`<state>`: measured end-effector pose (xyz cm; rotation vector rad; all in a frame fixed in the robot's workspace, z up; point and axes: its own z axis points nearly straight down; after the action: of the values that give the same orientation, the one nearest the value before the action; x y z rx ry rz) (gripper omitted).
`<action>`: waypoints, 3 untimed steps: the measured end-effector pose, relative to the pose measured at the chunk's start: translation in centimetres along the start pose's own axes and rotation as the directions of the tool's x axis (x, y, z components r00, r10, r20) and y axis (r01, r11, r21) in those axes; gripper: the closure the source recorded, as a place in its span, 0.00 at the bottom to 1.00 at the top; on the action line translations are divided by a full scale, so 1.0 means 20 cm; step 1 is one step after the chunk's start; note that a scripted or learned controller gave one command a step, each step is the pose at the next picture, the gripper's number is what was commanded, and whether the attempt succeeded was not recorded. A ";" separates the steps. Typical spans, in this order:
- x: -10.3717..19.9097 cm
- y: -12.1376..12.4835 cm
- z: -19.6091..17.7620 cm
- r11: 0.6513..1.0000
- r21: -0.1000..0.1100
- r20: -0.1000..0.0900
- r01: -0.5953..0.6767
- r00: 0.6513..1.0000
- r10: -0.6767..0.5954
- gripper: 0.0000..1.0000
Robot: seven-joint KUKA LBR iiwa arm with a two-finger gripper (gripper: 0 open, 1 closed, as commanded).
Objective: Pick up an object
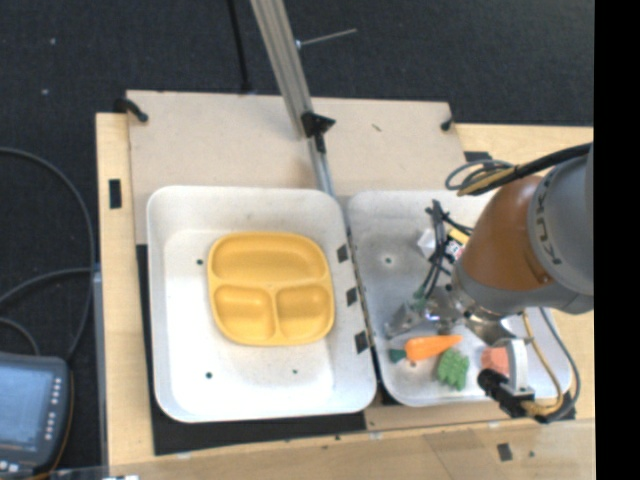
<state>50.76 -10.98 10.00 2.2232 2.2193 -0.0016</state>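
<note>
Risk sits mostly in the crowding at the near end of my right bin (395, 218), where a toy carrot (433, 347), a green broccoli-like piece (452, 368) and a small pink item (495, 357) lie close together. My end effector (418, 316) hangs low over that bin, just above and to the left of the carrot, but my own wrist and its orange band cover most of it, so I cannot tell how it is set or whether anything is in it. The carrot lies flat on the bin floor with its green tip toward the bin's left wall, and the green piece lies just beside it, nearly touching. If I come down off-centre, I judge that I could nudge the carrot against its neighbour or the wall, and it would roll or skid away instead of seating in my grasp. Closing across two pieces at once is another likely failure. Loose cables (440, 238) trail near my wrist and might snag. The yellow divided plate (270, 288) in the left bin (175, 218) lies well apart on the counter (230, 138) and poses no trouble.
</note>
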 end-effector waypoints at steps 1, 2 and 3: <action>0.00 0.01 -0.06 1.000 -0.005 0.000 -0.006 1.000 0.006 1.00; 0.00 0.05 -0.37 1.000 -0.009 0.001 0.005 1.000 -0.005 1.00; -0.01 0.06 -0.54 1.000 -0.007 0.001 0.005 1.000 -0.005 1.00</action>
<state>51.98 -11.18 20.77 2.2139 2.2212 0.0053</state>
